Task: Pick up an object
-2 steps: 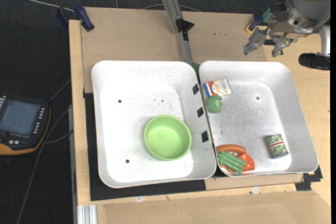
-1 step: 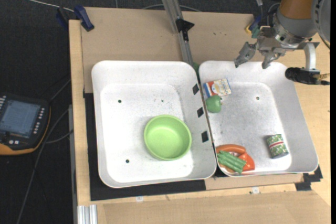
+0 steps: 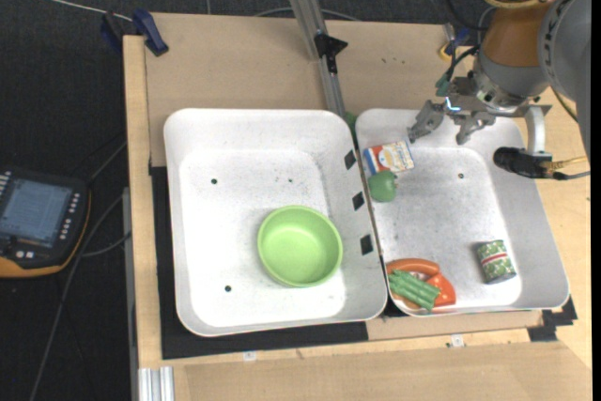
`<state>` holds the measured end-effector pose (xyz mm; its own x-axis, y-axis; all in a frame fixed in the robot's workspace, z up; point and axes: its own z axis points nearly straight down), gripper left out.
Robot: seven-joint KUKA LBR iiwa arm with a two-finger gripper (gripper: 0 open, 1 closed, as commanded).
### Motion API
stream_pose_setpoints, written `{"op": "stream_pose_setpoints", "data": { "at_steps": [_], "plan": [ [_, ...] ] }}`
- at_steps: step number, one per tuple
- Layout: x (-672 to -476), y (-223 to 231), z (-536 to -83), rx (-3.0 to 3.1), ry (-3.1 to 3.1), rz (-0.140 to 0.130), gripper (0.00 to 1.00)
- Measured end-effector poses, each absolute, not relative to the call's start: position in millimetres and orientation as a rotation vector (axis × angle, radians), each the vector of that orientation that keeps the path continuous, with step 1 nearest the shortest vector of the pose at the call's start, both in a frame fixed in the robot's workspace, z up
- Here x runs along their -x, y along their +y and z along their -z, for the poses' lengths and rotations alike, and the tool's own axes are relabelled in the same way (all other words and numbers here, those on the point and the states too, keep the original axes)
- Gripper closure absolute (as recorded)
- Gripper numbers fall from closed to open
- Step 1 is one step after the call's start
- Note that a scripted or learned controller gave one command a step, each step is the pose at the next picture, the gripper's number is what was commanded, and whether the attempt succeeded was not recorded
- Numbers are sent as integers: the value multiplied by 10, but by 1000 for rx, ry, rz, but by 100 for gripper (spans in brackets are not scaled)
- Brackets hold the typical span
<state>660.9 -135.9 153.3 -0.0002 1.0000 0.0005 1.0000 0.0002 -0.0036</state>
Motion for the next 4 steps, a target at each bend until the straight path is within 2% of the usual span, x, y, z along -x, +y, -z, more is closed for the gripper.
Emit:
{"op": "stream_pose_setpoints", "data": {
  "at_steps": [1, 2, 4],
  "plan": [
    [-6603, -1356, -1017, 2220, -2220, -2, 0],
    [-6617, -1356, -1147, 2222, -2223, 3, 100],
    [-6532, -1398, -2381, 2224, -2225, 5, 100]
  ]
}}
